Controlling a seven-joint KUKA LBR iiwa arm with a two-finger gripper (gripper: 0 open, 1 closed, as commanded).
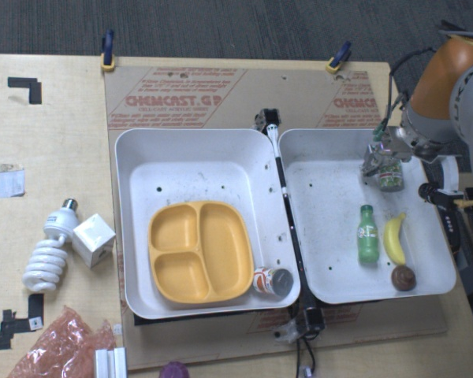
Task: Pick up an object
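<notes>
Small jar, green-patterned, sits in upper right of right bin, directly under gripper; fingers straddle its top, grip cannot be told. Below it: green bottle, banana, brown fruit. Left bin: yellow 3-compartment plate, small can.

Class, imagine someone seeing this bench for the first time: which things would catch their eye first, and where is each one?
The yellow divided plate stands out most, filling much of the left bin. Next come the green bottle and banana, side by side in the right bin, with the arm's end effector low over that bin's far right corner. Outside the bins, a white spiral light bulb lies on the bench at left.
</notes>
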